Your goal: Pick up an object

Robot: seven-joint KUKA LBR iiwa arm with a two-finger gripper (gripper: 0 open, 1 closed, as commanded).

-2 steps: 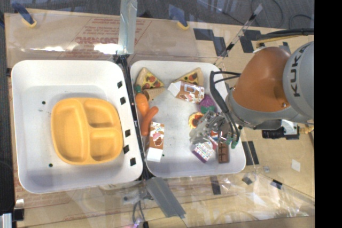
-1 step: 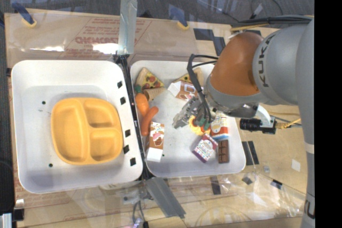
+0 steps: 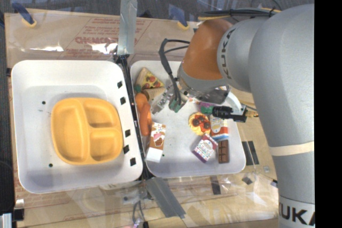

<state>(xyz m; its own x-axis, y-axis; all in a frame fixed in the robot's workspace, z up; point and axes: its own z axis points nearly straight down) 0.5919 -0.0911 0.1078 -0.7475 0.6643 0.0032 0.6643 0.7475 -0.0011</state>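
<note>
Camera view, looking down at a slant on both white bins. Landmark taken as the divider (image 3: pixel 130 109), the dark strip where the two bins meet.

Left of divider: left bin (image 3: pixel 26 77), holding a yellow compartment tray (image 3: pixel 85 130), three sections, lying flat near the bin's middle, well apart from the divider.

Right of divider: right bin (image 3: pixel 176 163), holding small toy food items. Just beside the divider, touching or nearly touching the bin wall: orange carrot-like piece (image 3: pixel 143 114), lying lengthwise along it. Above that, near the divider's upper part: pizza slice (image 3: pixel 148 80). Below the carrot piece, close to the divider: small carton with brown and white print (image 3: pixel 157 136), and a white block (image 3: pixel 154 154) touching its lower end. Farther right of divider, toward the bin's middle and far side: round yellow item with red spots (image 3: pixel 199 122), small bottle-like item (image 3: pixel 216 126) just beside it, purple packet (image 3: pixel 204 149), brown chocolate bar (image 3: pixel 223 151) next to the packet.

Arm reaching in from right, orange band above wrist, grey body covering the right bin's far corner. Gripper (image 3: pixel 170 100) low over the right bin, a short way right of the divider, between the pizza slice and the round yellow item. Fingers (image 3: pixel 175 104) pointed down and toward the divider, tips close together, narrow gap; nothing seen between them. Green-tinted part at one fingertip; cannot tell whether pad or item.

Black cables looped from wrist above the right bin.
</note>
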